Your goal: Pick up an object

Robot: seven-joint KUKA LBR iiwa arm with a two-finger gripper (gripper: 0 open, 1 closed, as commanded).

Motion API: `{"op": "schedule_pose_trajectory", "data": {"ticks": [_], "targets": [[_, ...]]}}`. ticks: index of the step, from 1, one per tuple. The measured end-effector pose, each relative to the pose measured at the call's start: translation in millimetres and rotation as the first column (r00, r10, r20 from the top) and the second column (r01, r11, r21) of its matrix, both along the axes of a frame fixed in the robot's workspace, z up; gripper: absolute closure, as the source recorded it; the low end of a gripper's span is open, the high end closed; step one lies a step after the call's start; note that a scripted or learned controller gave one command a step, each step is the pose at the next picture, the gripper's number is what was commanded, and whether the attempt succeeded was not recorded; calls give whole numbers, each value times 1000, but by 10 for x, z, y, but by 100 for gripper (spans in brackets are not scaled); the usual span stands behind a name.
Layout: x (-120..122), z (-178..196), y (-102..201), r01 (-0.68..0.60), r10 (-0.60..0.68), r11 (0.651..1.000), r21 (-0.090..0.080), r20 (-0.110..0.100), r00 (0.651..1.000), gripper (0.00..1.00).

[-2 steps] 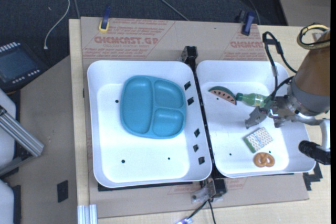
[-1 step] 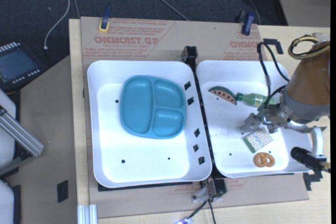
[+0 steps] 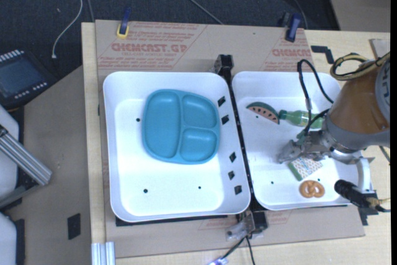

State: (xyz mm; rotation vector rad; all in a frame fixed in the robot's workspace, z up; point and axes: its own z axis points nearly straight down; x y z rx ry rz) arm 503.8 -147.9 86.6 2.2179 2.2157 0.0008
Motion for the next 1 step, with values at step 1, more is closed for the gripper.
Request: {"op": "schedule_pose_trajectory", "data": {"ticks": [1], "targets": [[31, 148, -16, 2, -2, 1000, -4, 11, 1000, 100]]}}
